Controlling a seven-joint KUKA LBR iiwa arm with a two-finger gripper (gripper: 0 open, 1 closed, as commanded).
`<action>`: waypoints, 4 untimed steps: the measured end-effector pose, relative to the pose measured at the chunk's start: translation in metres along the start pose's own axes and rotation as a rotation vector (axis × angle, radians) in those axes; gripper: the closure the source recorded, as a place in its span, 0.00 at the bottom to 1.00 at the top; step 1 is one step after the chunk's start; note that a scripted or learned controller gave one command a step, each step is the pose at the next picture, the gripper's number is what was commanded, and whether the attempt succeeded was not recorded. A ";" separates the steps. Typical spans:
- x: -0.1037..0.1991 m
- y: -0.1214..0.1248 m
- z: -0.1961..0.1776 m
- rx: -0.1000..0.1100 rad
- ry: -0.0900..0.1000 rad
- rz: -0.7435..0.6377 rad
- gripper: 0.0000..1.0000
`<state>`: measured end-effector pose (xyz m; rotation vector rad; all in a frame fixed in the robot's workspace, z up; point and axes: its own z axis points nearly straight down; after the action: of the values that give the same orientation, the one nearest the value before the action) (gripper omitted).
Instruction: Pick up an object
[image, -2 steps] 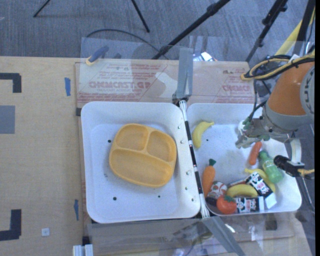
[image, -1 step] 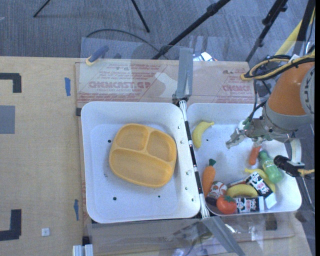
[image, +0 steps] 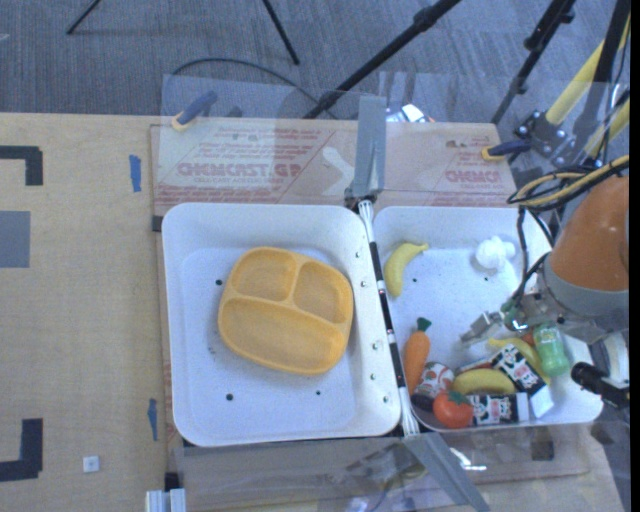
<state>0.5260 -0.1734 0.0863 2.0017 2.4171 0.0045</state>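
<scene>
Tool (image: 497, 322) low over right bin (image: 450, 275)

Plastic, board and toy food

The orange divided plate (image: 287, 310) looks matt, smooth plastic; both white bins (image: 190, 250) are speckled and dull; the bananas (image: 400, 264) and carrot (image: 416, 353) seem glossy plastic; the desk (image: 80, 300) resembles pale bare wood.

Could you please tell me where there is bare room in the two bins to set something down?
Right bin: bare floor between the upper banana, white piece and carrot. Its near edge by the gripper is crowded. Left bin: only margins around the orange plate.
</scene>
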 end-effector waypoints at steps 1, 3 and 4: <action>0.054 0.034 -0.050 0.004 0.001 0.027 0.00; 0.013 -0.042 0.000 -0.004 -0.003 0.004 0.00; 0.023 -0.043 -0.034 0.004 0.000 0.154 0.00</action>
<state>0.4795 -0.1590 0.1204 2.1837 2.2578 -0.0003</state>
